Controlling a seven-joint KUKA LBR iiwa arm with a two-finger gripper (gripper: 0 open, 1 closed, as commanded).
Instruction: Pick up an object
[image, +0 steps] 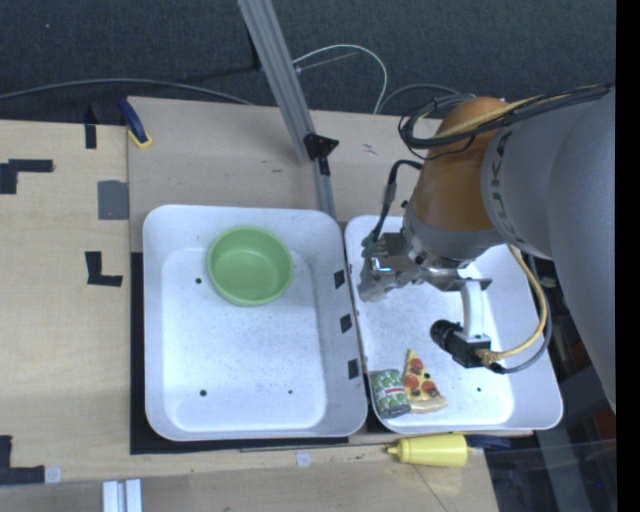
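My gripper (378, 277) hangs over the left part of the right bin (500, 400), near the divide between the two bins. In that bin's front left corner lie a toy pizza slice (422, 382) and, touching it on the left, a small green packet (388, 392). Both lie a good way in front of the gripper and apart from it. A green bowl (250, 264) stands upright in the back of the left bin (180, 390). The arm's wrist and orange band cover much of the right bin's back half.
A yellow squeeze bottle (432, 450) lies on the bench just outside the right bin's front rim. A grey pole (290, 90) slants across the bench behind the bins. Cables loop off the wrist over the right bin.
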